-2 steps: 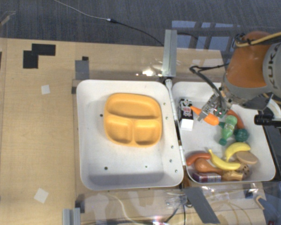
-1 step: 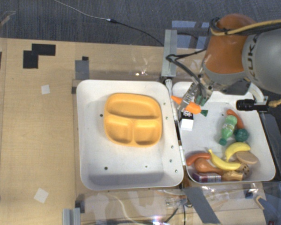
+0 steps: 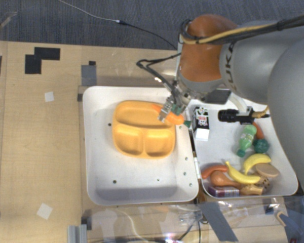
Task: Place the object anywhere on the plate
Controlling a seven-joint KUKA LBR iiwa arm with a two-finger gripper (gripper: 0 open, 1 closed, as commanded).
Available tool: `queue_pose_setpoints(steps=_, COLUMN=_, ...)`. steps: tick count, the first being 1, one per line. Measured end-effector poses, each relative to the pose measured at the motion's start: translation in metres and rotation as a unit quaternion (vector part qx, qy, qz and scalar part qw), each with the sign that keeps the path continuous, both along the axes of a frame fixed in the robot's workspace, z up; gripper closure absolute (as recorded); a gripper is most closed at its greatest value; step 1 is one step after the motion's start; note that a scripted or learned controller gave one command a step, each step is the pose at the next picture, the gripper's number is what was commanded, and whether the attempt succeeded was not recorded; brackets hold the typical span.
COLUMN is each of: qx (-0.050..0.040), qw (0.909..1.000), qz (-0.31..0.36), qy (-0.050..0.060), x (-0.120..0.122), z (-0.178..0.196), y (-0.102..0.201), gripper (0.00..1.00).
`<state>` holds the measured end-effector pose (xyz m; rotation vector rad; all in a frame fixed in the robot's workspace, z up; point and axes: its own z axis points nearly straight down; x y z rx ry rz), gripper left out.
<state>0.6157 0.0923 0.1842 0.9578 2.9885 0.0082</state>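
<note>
A yellow-orange divided plate (image 3: 140,129) lies in the left white bin (image 3: 106,181). My gripper (image 3: 168,112) hangs over the plate's right rim, near its back right corner. An orange object (image 3: 176,119), like a small carrot, shows just under the fingertips at the plate's right edge. I cannot tell whether the fingers grip it or whether it rests on the rim.
The right bin (image 3: 289,178) holds a banana (image 3: 248,167), a green bottle (image 3: 246,138), a dark green piece (image 3: 261,146), a small white carton (image 3: 201,123) and several other toy foods at its front. The arm's big grey body covers the upper right.
</note>
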Motion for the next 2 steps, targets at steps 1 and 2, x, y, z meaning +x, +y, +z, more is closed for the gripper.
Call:
queue_pose_setpoints(steps=1, qx=-0.0011, qw=0.9941, qz=0.109, qy=0.001, x=-0.0321, z=-0.0191, y=0.0818, gripper=1.00)
queue_pose_setpoints(steps=2, qx=-0.0016, qw=0.9942, qz=0.107, qy=0.000, x=-0.0314, z=-0.0187, y=0.0800, gripper=0.00)
